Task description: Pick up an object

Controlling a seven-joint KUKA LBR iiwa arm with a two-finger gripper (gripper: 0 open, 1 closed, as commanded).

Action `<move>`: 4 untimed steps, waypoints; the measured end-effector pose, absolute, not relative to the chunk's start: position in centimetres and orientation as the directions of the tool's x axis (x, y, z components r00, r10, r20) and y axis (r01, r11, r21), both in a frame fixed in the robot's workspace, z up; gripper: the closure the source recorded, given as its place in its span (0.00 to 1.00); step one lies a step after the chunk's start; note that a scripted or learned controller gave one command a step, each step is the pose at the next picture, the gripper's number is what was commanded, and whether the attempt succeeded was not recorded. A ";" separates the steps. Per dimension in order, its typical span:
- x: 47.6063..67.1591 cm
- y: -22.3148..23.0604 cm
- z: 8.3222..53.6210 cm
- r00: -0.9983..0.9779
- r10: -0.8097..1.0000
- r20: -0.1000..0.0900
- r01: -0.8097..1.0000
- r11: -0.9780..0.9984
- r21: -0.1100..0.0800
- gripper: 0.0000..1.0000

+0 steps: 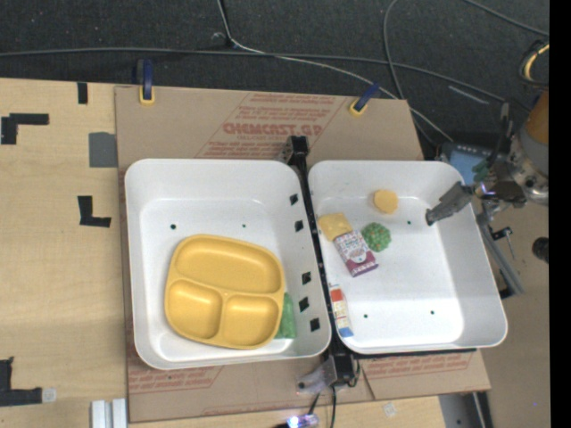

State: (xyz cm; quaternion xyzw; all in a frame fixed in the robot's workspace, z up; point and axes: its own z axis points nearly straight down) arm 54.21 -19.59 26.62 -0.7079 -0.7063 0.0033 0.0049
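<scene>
Gripper (443, 209) at 3 o'clock edge of right bin (446, 328), grip state cannot tell, nothing visibly held. Bin centre: purple-white packet (357, 254); green ball (377, 236) at its 1 o'clock; yellow ball (385, 201) at 12.

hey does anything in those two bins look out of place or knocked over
Mostly tidy. One oddity: a green object is wedged between the yellow divided plate and the left bin's right wall, partly hidden. In the right bin, a marker-like stick lies against the left wall. Nothing looks spilled or damaged.
</scene>
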 end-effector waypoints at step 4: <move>55.4 -17.3 12.7 -0.002 1.000 0.001 1.000 0.002 -0.007 0.00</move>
